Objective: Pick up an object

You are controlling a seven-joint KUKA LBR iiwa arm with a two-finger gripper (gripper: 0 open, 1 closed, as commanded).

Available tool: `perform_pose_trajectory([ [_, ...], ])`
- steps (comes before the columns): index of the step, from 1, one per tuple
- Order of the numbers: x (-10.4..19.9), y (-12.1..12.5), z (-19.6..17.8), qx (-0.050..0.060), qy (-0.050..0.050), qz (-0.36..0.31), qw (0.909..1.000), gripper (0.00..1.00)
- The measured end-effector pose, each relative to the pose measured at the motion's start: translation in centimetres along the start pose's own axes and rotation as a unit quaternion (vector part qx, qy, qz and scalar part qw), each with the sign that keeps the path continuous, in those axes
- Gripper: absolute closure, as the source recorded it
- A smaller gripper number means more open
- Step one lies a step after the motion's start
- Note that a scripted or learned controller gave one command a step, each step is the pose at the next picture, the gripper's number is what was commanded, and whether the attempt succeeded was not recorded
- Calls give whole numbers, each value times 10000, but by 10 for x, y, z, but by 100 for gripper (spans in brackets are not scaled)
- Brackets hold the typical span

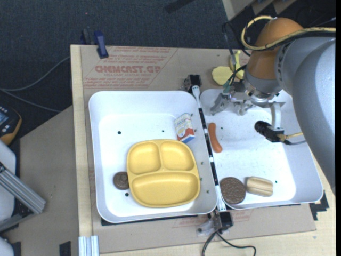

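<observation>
I use the yellow divided tray (pixel 162 173) in the left bin (pixel 106 121) as my landmark. From where I sit, the arm (pixel 314 68) comes in to the far right of the tray, its orange band (pixel 269 47) above the wrist. The end effector (pixel 233 102) hangs over the far left corner of the right bin (pixel 287 169), up and to the right of the tray; I cannot tell how it is set, and I see nothing held in it.

Candidate things to pick: a small white carton with red and blue print (pixel 184 128) lies just beyond the tray's far right corner, close to the wall between the bins. A red sausage-shaped piece (pixel 214 137) lies right of the tray, just across that wall. A dark brown round cookie (pixel 232 190) sits right of the tray's near corner, with a tan bread-like roll (pixel 259 186) just beside it on the far side from the tray. A smaller brown disc (pixel 121 181) rests against the tray's left near edge. A yellow lump (pixel 221 75) lies on the worktop (pixel 133 68) beyond the bins.
</observation>
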State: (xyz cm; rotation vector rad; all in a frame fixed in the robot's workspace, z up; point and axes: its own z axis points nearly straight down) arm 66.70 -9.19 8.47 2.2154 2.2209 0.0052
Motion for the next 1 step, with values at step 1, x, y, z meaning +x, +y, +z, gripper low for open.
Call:
perform_pose_trajectory([
  [1,-63,-1,0,11,-17,35,10000,0],
])
